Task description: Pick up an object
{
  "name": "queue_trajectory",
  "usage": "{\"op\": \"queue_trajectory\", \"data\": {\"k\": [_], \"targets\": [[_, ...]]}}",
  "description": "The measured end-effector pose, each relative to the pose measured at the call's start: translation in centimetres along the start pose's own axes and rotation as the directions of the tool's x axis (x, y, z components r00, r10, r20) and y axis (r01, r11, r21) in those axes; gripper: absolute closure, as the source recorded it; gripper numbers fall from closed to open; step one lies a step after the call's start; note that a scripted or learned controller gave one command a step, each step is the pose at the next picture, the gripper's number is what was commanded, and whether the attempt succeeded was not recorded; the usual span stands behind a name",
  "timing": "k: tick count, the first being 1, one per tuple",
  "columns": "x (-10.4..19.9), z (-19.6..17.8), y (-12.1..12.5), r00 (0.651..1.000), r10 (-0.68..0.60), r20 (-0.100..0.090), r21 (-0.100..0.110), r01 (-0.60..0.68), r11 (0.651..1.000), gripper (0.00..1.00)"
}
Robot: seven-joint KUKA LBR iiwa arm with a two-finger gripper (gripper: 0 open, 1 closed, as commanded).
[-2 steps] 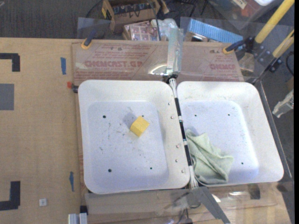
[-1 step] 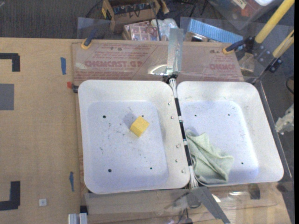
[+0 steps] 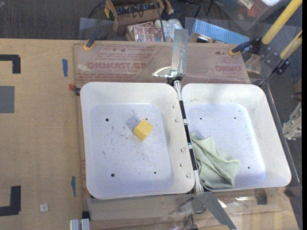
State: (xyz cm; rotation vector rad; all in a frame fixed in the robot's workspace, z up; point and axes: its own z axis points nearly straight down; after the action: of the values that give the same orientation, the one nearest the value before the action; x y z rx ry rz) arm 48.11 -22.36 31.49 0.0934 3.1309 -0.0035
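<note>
Yellow draws our eye first: a small block [image 3: 143, 129], foam or sponge by its soft matte look, lies alone near the middle of the left bin [image 3: 91, 104], turned a little out of square with the bin's walls. In the right bin [image 3: 268, 114] we find a pale green cloth [image 3: 214, 161], crumpled and bunched against the inner wall at the near corner, its folds limp and its edge lapping toward the seam where the two bins meet. Both bins are shallow white plastic with rounded corners, their floors scuffed and speckled, with a few dark dots that we take for holes or fasteners. We judge that the bins sit side by side so that things can be carried from one to the other, and that the low walls keep loose pieces in reach. Of the gripper we cannot tell whether it is open or closed. For picking, we would judge the block the easier choice: it is compact, flat-sided and well apart from the walls, whereas the cloth is floppy and hugs the wall.
</note>
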Motion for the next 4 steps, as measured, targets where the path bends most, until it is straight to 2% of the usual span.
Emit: {"op": "queue_trajectory", "data": {"k": [1, 2, 3, 4], "targets": [[0.0, -3.6, 1.4, 0.999, 0.053, 0.001, 0.000, -0.053, 0.999, 1.00], [-3.6, -1.6, 1.0, 0.887, -0.462, 0.002, 0.000, 0.462, 0.887, 1.00], [-6.1, -6.3, 1.9, 0.221, -0.975, 0.003, 0.000, 0.975, 0.221, 1.00], [-6.1, -9.6, 2.3, -0.194, -0.981, 0.005, -0.001, 0.981, -0.194, 1.00]]}}
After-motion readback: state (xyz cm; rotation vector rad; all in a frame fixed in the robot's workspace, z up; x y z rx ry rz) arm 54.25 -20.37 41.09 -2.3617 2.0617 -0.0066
